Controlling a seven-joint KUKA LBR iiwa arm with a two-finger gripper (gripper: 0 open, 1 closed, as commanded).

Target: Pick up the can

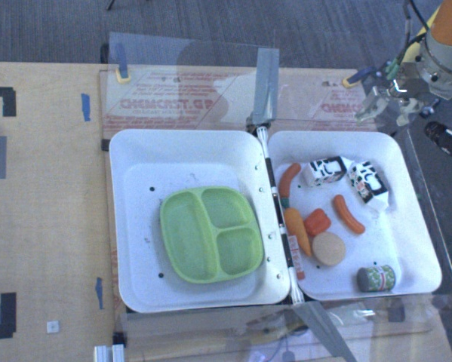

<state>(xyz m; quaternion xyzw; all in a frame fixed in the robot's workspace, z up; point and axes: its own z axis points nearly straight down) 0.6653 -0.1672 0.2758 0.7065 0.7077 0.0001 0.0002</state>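
Green-labelled and lying on its side, the can (376,278) rests in the near right corner of the right bin (416,202), close to the front wall and set apart from the other items: a round tan piece (328,249), an orange sausage (348,214) and two black-and-white cartons (346,176) further back. Its long axis seems to run roughly left to right across the picture, though it is small and a bit blurred, so I would not swear to the exact angle. The gripper (384,100) hangs beyond the bin's far edge, at the upper right, well apart from the can; whether its fingers are spread or closed I cannot tell. From there the can lies straight toward the camera, across the bin's whole depth.
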